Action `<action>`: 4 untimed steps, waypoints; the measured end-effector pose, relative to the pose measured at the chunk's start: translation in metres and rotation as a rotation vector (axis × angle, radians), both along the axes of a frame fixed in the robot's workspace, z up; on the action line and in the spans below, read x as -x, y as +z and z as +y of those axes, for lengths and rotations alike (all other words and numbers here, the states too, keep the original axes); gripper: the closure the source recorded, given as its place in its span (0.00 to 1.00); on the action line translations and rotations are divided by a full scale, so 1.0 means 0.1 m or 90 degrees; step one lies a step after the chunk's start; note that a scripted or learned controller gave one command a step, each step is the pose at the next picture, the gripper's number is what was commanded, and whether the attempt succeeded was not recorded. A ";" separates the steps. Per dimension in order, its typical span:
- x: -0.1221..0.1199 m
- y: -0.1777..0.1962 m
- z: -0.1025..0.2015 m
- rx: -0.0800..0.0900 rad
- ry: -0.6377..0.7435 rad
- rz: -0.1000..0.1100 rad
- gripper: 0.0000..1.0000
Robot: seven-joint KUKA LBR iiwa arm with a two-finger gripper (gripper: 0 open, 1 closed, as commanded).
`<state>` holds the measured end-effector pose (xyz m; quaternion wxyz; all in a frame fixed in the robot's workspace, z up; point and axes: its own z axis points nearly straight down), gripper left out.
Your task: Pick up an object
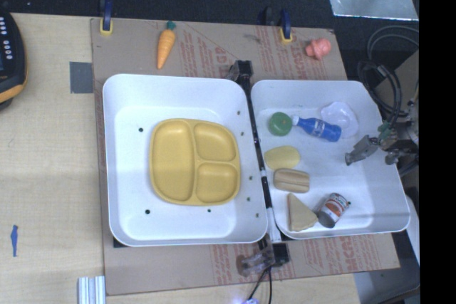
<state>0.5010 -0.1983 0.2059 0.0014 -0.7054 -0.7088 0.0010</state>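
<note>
The gripper [376, 148] sits at the right edge of the right bin [385, 213], its dark fingers [360, 151] spread apart and grasping nothing. Bare white floor lies under it and toward the near right corner. To its left a clear crumpled wrapper [338, 112] touches a blue bottle [318, 128], with a green round lid [281, 124] beside that. Nearer lie a pale yellow oval [282, 156], a tan bread-like block [291, 180], a wedge of cheese colour [300, 214] and a small can [332, 209] whose label cannot be read. The left bin [121, 153] holds a yellow divided tray [194, 161]. On the far board, printed with faint red writing too blurred to read, rest a toy carrot [165, 45] and a pink lump [318, 48].
</note>
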 end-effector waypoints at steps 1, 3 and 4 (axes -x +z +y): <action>-0.92 -0.93 0.32 0.000 0.004 0.000 0.00; -1.56 -1.13 0.23 0.000 0.001 -0.001 0.00; -1.56 -1.02 0.20 0.002 0.003 0.000 1.00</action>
